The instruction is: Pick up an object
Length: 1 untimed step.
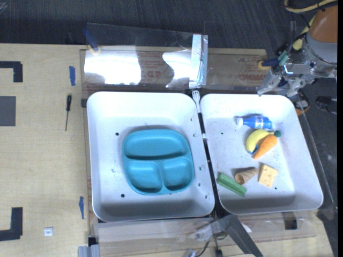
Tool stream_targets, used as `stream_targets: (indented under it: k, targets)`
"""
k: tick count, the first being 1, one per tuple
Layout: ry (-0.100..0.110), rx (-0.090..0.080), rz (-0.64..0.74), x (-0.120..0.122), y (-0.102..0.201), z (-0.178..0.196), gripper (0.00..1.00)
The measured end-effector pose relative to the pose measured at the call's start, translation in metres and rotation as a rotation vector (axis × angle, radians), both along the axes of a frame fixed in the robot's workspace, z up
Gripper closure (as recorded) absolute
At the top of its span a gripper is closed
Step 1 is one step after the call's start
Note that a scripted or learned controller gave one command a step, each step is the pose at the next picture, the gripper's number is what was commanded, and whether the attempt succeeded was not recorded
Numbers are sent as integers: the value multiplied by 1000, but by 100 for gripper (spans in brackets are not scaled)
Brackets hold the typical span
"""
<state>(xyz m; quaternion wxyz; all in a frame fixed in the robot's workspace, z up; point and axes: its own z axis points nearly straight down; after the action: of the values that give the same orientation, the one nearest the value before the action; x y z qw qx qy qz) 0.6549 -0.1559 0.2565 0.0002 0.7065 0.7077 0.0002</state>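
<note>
The right bin (305, 159) holds several small objects. A blue and white bottle (256, 122) lies near its back. Just in front of it a yellow banana (256, 138) and an orange carrot (266, 145) touch each other. Nearer the front lie a tan cracker square (267, 174), a brown wedge (245, 175) and a green stick (231, 184). My gripper (280, 90) hovers over the bin's back right rim, above and behind the bottle. It is open, with nothing between its fingers.
A blue divided plate (157, 159) fills the middle of the left bin (102, 122). A clear plastic panel (144, 63) stands behind the left bin. A ridge (201, 138) separates the two bins.
</note>
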Motion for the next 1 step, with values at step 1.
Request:
stream_targets:
  k: [1]
  targets:
    - [7,0,-27,-127,-33,-94,0]
